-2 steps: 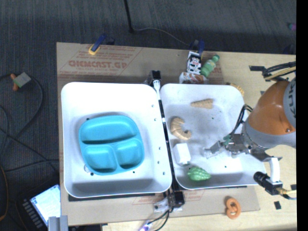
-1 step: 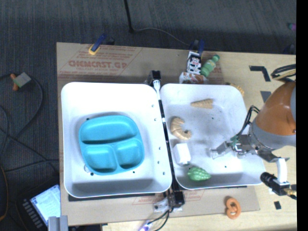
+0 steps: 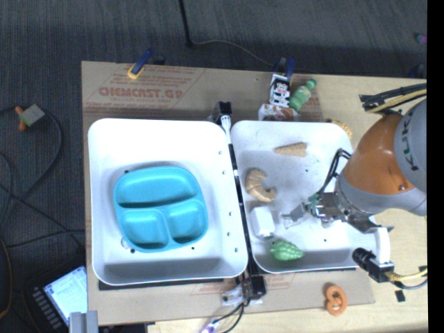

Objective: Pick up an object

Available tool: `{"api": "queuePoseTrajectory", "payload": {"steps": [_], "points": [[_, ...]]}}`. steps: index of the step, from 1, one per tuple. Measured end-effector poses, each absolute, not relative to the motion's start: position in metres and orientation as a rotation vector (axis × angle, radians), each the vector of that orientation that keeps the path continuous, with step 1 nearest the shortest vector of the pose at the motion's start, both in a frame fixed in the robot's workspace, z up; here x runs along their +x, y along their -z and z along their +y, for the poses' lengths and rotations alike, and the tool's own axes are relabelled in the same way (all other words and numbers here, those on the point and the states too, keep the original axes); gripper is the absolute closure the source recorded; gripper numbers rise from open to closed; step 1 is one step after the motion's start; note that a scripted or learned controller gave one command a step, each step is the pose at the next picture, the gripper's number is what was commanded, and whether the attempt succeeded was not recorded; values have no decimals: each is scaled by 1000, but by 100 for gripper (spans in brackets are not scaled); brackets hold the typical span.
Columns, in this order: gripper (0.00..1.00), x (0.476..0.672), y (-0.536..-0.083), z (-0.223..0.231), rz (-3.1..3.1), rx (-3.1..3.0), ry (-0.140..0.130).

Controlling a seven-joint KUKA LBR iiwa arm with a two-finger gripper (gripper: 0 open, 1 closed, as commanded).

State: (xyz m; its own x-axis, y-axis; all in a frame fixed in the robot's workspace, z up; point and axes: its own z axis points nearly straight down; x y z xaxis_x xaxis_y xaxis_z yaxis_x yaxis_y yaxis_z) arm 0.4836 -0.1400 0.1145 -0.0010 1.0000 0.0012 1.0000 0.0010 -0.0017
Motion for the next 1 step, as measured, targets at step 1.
{"api": "queuePoseTrajectory", "payload": {"steps": [1], "points": [[0,484,-131,-136,-2222,-2221,0]]}}
